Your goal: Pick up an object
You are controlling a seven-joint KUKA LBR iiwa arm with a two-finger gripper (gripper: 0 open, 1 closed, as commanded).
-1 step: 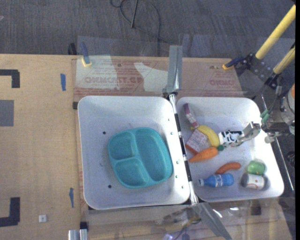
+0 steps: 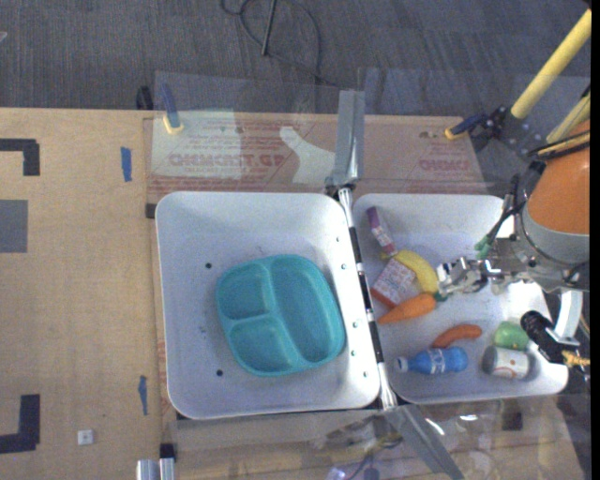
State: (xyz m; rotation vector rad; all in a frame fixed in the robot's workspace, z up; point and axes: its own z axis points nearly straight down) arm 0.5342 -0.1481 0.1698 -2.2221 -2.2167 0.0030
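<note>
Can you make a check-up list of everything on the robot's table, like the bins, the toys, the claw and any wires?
Surface: wooden bench bearing two white bins, left bin and right bin.
Job's things: in the right bin, a carrot, banana, blue bottle, orange piece, small packet, cup.
Clutter: teal tray in the left bin; blue tape on the bench.
Grippers: gripper low over the right bin, beside the banana and carrot.
Cables: dark cable on the floor.
Surroundings: grey carpet, yellow pole.
</note>
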